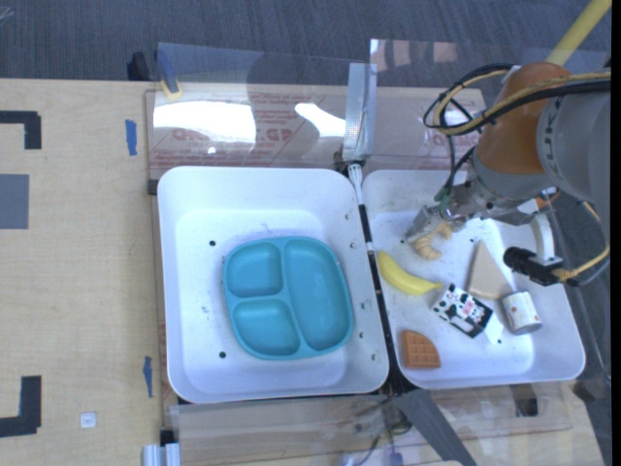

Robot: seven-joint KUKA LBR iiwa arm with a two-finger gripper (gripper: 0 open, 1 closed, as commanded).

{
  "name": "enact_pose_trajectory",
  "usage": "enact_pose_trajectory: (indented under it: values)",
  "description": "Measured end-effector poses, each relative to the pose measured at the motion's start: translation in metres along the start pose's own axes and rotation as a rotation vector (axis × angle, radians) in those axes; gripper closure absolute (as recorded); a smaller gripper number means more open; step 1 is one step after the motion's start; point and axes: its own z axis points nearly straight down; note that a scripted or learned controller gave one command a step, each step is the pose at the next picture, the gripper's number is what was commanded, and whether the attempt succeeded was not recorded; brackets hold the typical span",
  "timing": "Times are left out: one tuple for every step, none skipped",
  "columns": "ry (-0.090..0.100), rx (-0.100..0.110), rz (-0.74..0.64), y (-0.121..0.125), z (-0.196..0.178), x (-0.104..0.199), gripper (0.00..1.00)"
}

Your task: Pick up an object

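Two shallow white plastic bins sit side by side on a pale wood bench (68, 289). The left bin (184, 260) holds a glossy teal tray (287, 297) with rounded corners and three compartments. The right bin (553, 357) holds the small things: a smooth curved yellow banana (405, 277), a beige wedge (487, 272), a black-and-white patterned block (462, 311), a short white cylinder (520, 311), a grid-textured orange waffle (420, 349) and a lumpy tan piece (425, 248).

The grey arm with its orange band (519, 115) comes in from the right, and the gripper (435, 220) is low in the far part of the right bin. The tan piece lies just on its near side, touching or almost so; whether the fingers are spread or pressed together I cannot tell. The banana lies a little nearer and left of the gripper, apart from it.

Faint red print on the clear panel (252, 115) at the far side is too blurred to read
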Motion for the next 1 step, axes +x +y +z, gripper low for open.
enact_pose_trajectory:
  values:
    - [0.002, 0.004, 0.236, 0.0535, -0.0884, 0.0684, 1.0]
